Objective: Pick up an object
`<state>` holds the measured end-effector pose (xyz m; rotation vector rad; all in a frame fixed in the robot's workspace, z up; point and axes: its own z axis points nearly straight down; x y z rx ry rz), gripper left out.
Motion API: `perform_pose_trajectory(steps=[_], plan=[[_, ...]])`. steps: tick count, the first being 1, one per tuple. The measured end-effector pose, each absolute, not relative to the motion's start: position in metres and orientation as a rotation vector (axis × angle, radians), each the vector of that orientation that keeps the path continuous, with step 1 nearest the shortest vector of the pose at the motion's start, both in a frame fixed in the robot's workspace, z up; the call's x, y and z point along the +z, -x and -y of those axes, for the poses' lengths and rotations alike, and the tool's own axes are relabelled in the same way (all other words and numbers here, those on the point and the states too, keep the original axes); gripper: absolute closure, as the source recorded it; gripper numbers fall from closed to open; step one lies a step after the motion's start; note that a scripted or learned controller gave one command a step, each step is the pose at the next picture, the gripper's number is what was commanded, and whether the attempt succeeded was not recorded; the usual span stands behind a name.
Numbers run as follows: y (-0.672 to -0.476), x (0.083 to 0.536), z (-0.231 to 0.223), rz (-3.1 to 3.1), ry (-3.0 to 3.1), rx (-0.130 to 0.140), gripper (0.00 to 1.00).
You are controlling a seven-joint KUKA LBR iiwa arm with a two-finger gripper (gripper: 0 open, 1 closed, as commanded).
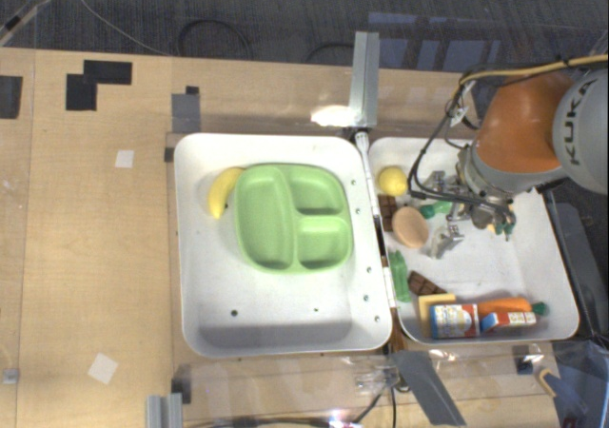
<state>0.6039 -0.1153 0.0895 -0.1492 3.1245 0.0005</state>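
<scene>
The arm's gripper point(455, 229) hangs low inside the right bin point(533, 274), just right of a tan round object point(410, 225); whether its fingers are released or clenched I cannot tell. A yellow lemon point(391, 180) lies just above the tan round object. A green divided tray point(290, 216) and banana point(223, 191) sit in the left bin point(276, 321), well left of it.

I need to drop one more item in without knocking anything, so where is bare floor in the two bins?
Left bin: a broad bare strip in front of the green tray. Right bin: a bare patch between the gripper and the orange bottle. Its left side is crowded: lemon, tan disc, carton.
</scene>
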Motion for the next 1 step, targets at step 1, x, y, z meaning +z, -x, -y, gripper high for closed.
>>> perform_pose_trajectory(steps=[1], plan=[[-0.6091,0.1054,0.1157,-3.106,0.156,-0.005,1.0]])
